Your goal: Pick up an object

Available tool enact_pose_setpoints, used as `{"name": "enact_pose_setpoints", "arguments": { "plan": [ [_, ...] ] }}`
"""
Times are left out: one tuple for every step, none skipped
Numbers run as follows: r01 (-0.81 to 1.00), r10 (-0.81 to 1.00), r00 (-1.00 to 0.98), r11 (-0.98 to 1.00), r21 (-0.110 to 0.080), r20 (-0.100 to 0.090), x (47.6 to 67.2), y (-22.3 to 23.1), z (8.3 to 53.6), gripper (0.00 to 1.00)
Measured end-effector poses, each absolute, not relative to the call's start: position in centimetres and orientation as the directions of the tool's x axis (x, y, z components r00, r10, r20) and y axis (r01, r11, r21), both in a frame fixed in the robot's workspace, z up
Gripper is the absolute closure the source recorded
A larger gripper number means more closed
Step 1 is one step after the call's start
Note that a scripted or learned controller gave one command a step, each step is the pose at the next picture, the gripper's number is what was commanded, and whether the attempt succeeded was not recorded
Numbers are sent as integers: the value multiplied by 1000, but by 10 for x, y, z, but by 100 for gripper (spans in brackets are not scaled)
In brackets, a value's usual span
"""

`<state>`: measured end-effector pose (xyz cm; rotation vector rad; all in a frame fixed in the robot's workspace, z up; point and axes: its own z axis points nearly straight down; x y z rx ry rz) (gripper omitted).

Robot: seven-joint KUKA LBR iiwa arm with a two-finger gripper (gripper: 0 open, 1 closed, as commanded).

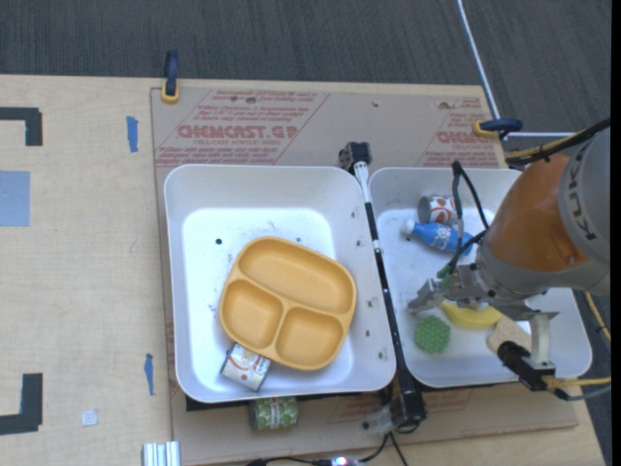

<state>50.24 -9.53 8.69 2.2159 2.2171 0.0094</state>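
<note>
My gripper (448,297) hangs low over the right bin (572,357), below the arm's orange band. It is right above a yellow banana-like object (472,316), which the arm partly covers. Just to the gripper's lower left lies a green textured ball (433,335). Further back in the same bin are a blue object (437,235) and a small red-and-white can (439,208). I cannot make out whether anything is in the gripper.
The left bin (194,212) holds a yellow divided plate (287,303) and a small can (245,367) at its front edge. A green can (276,414) lies outside on the bench in front of it. A black divider (374,250) runs between the bins.
</note>
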Motion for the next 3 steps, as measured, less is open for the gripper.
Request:
{"name": "enact_pose_setpoints", "arguments": {
  "plan": [
    [1000, 1000, 0, 0, 15, -3, 504, -96, 98, 100],
    [1000, 1000, 0, 0, 15, -3, 504, -96, 98, 0],
    [1000, 1000, 1, -1, 4, -1, 505, -95, 86, 0]
  ]
}}
